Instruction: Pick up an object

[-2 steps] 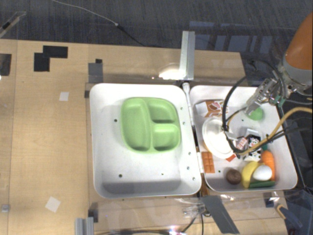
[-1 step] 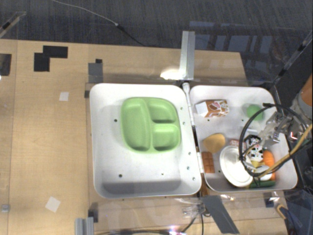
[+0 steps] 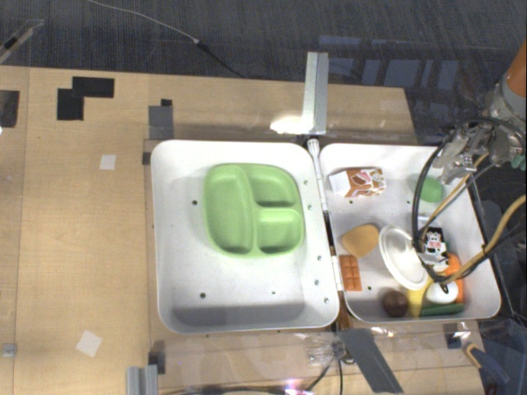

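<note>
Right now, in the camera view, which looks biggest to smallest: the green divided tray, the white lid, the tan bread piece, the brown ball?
1. green divided tray
2. white lid
3. tan bread piece
4. brown ball

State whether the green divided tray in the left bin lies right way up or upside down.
Right way up. The green divided tray lies flat in the left bin with its three hollow compartments facing upward.

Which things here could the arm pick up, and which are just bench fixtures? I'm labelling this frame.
Candidates to pick:
green divided tray
printed packet
tan piece
white dish
brown ball
green item

Just there:
left bin
right bin
metal post
</note>
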`<state>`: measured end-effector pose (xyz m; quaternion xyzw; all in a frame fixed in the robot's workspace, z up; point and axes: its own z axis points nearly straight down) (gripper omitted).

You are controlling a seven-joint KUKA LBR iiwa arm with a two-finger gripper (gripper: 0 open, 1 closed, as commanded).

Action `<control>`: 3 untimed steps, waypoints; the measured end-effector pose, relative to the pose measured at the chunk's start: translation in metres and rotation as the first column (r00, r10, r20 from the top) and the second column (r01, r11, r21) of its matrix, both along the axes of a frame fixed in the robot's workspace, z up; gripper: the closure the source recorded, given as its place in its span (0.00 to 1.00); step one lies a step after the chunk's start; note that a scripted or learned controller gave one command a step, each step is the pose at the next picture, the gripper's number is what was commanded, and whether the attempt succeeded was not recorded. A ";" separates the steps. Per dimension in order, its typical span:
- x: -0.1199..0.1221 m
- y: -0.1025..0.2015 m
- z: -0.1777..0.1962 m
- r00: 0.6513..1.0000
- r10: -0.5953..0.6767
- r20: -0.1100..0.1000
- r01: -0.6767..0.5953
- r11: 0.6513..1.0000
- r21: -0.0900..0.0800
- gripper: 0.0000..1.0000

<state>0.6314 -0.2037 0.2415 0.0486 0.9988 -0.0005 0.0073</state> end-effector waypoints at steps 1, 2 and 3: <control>-0.001 0.000 -0.001 1.000 -0.001 -0.003 0.001 1.000 0.001 0.00; 0.001 0.000 -0.148 0.998 0.069 -0.003 -0.069 0.998 0.001 0.00; -0.054 0.034 -0.152 0.995 -0.095 0.000 0.095 0.995 0.002 0.00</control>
